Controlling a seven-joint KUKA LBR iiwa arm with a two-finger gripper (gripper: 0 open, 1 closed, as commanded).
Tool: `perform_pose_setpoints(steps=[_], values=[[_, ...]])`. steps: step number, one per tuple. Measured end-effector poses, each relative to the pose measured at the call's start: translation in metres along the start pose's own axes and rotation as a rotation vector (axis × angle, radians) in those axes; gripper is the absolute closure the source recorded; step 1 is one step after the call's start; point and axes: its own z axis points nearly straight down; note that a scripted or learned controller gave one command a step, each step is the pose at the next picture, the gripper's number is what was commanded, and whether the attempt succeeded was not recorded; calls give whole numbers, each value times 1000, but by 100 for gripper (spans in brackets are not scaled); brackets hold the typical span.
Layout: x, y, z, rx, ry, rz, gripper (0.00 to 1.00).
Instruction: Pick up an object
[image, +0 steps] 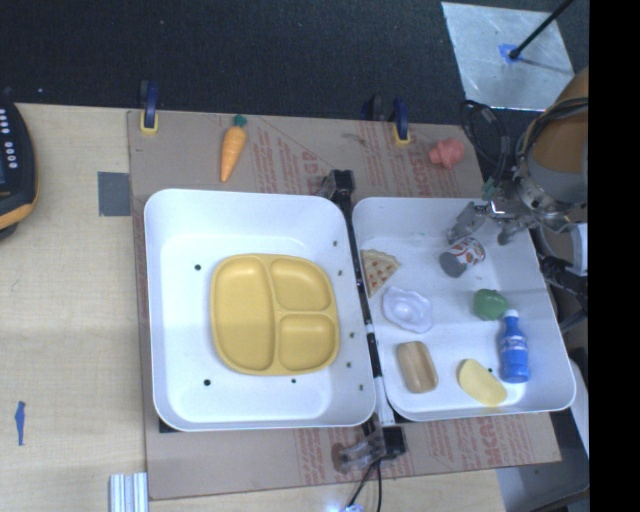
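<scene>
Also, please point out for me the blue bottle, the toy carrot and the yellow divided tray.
blue bottle (514, 350): camera view, middle of its body.
toy carrot (231, 152): camera view, middle of the orange part.
yellow divided tray (243, 310): camera view, floor of its long left compartment.

I count two white bins (165, 300) — one yellow tray (274, 313) in the left, six small items in the right — plus one carrot (232, 148) on my worktop (70, 300).

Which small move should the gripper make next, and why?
Probably a short descent straight down. The gripper hangs at the back of the right bin, just above a small grey can, and nothing shows between its fingers yet, so lowering around the can seems the likeliest step.
</scene>
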Motion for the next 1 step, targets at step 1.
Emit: perform_pose_setpoints(steps=[1], values=[[22,-20,-1,4,1,1,0]])
